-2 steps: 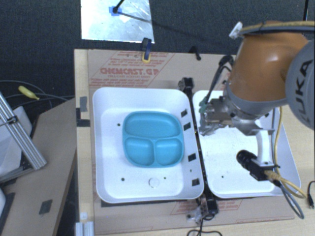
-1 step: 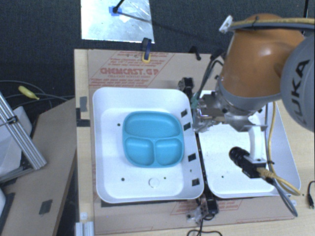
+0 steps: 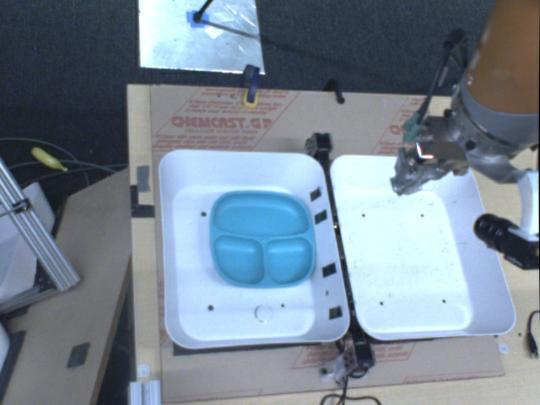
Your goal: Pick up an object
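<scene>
Blue three-compartment plate (image 3: pixel 261 248) lies flat in the middle of the left bin (image 3: pixel 181 192), two small sections toward the near side. A faint clear ring (image 3: pixel 264 313) sits near of it on the bin floor. Claw (image 3: pixel 411 178) hangs over the far left corner of the right bin (image 3: pixel 472 310), well apart from the plate. Cannot tell its finger state. Both bins rest on the desk (image 3: pixel 224 121).
</scene>
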`<state>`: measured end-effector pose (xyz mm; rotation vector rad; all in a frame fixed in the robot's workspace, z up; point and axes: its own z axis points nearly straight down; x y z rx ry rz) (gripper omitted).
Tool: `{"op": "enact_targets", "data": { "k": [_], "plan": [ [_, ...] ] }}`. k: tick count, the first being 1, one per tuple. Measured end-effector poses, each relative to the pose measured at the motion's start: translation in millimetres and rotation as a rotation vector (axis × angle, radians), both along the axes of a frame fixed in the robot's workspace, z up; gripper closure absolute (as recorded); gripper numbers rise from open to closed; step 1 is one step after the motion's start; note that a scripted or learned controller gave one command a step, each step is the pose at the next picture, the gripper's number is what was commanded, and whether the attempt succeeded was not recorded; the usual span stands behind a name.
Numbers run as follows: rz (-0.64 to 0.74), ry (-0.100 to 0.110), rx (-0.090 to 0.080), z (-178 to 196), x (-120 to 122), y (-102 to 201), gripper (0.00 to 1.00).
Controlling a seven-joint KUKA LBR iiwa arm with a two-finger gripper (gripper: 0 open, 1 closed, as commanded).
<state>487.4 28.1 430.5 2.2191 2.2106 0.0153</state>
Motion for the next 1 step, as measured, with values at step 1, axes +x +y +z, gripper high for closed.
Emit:
{"op": "enact_targets", "data": {
  "k": [1],
  "plan": [
    [0.012,0.012,0.001,-20.7,-1.0,58.1,1.00]
  ]
}}
